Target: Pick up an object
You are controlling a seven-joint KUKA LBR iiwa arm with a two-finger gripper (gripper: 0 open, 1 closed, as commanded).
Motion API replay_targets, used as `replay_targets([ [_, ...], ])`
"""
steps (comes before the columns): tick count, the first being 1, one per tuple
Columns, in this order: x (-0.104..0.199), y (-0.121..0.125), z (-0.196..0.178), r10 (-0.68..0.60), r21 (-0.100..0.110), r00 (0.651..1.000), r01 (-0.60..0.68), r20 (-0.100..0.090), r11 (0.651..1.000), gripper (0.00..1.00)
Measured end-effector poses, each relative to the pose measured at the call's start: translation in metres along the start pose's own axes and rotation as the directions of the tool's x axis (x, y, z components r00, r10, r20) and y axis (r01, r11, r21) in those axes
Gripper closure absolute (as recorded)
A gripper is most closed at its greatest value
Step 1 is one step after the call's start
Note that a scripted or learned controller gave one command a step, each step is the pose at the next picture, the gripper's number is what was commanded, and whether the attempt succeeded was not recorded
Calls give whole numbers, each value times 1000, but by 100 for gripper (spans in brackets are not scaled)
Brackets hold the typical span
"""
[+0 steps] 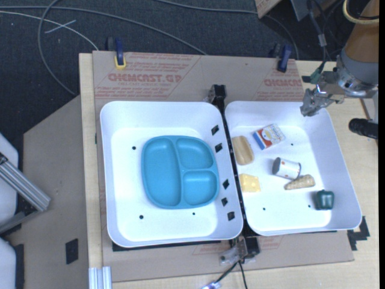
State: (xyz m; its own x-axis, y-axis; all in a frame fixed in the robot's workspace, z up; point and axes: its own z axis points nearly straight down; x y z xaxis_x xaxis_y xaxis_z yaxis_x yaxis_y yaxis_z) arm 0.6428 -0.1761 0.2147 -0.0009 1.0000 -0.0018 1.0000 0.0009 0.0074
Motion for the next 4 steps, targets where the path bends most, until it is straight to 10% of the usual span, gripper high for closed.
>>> replay_targets([
  [4,235,-7,-10,-6,5,1000,6,-5,1000,100],
])
